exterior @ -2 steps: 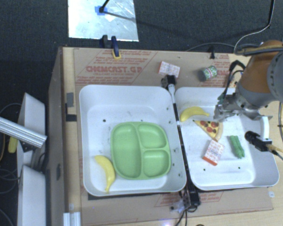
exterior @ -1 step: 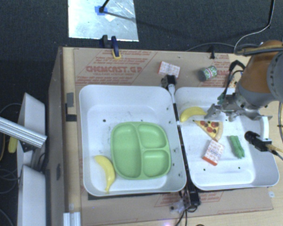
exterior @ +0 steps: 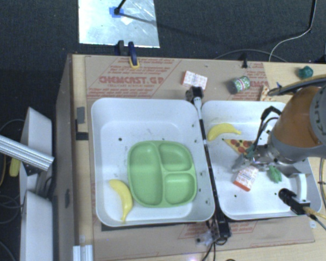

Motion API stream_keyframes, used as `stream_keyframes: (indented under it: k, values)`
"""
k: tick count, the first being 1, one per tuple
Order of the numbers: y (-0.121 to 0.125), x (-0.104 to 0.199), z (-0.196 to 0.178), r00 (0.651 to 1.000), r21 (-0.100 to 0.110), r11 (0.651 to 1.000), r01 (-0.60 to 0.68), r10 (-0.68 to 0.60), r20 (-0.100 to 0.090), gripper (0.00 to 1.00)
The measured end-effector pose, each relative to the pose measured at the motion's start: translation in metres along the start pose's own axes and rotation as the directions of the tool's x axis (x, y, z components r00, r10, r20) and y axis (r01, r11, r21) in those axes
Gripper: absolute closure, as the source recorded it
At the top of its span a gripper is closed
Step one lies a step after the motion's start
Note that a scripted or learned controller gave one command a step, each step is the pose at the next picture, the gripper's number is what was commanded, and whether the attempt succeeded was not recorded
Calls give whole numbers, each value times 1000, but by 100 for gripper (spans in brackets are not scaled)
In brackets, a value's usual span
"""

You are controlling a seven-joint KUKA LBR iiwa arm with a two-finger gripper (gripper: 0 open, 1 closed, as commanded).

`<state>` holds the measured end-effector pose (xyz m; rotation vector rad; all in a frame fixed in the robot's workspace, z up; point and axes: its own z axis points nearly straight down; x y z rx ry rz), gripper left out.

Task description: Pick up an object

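While the gripper [exterior: 252,155] hovers, its state indiscernible, the orange-capped packet [exterior: 245,177] lies just below it, angled diagonally.

Two white bins [exterior: 152,110] sat side by side, holding two yellow bananas [exterior: 121,198], one green divided plate [exterior: 162,173] and one pizza slice [exterior: 239,144].

We see a tan worktop [exterior: 152,79] with red lettering printed across its upper part. Two shallow white bins sit on it side by side, touching along the middle: the left bin [exterior: 106,145] at centre frame and the right bin [exterior: 261,208] toward the right. Above the bins, on the bare board, lie a small white card with red print [exterior: 194,80] and, further right, a small green can on its side [exterior: 240,84]. A blue-and-yellow clamp [exterior: 132,54] grips the worktop's upper edge.
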<state>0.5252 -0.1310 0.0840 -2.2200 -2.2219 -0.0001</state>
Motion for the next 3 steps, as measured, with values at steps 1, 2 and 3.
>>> stream_keyframes:
  k: [1,2,3]
  values:
    - [-39,42,0,1000,0,1000,2,-2,0,0]
    - [-37,42,-10,1000,-3,1000,2,-2,-1,100]
    - [31,104,-101,1000,-4,1000,3,-3,-1,100]
